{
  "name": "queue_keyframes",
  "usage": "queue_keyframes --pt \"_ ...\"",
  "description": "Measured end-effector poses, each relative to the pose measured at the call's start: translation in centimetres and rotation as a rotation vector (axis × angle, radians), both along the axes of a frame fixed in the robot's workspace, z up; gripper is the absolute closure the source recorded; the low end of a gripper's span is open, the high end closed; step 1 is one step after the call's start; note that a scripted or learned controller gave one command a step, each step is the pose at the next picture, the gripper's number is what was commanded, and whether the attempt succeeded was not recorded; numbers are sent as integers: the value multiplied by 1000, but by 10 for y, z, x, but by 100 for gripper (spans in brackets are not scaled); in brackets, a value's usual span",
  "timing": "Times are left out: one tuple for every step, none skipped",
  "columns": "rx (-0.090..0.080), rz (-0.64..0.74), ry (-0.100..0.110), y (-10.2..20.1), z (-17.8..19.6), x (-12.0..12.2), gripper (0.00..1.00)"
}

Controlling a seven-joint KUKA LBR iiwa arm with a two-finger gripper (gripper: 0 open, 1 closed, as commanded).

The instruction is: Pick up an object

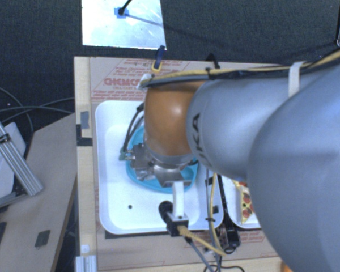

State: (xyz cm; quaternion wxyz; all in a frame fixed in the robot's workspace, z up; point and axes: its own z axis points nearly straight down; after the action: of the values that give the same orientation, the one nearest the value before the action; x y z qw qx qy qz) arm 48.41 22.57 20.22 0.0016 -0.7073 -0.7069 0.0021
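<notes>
A round light-blue object (149, 184), like a shallow dish, lies in the middle of the left white bin (116, 211). The arm's orange band (165, 123) and grey wrist hang right over it and hide most of it. The gripper (158, 169) points down onto the blue object beneath the wrist, its tip hidden by the mount. A white bracket with a black fitting (173, 211) and cables sticks out toward the bin's front edge.
The big grey arm link (272, 152) covers most of the right bin; a sliver of that bin (238, 214) shows a red-and-yellow flat item (247, 204). A cardboard sheet (124, 78) lies behind the bins. A tiny dark speck (130, 207) sits on the left bin's floor.
</notes>
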Motion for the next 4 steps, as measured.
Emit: queue_keyframes --pt "-1 -2 -9 -16 -59 106 100" --pt "9 10 -12 13 65 4 100" --pt "3 5 -8 9 68 7 100" --pt "-4 0 5 -6 -38 0 100"
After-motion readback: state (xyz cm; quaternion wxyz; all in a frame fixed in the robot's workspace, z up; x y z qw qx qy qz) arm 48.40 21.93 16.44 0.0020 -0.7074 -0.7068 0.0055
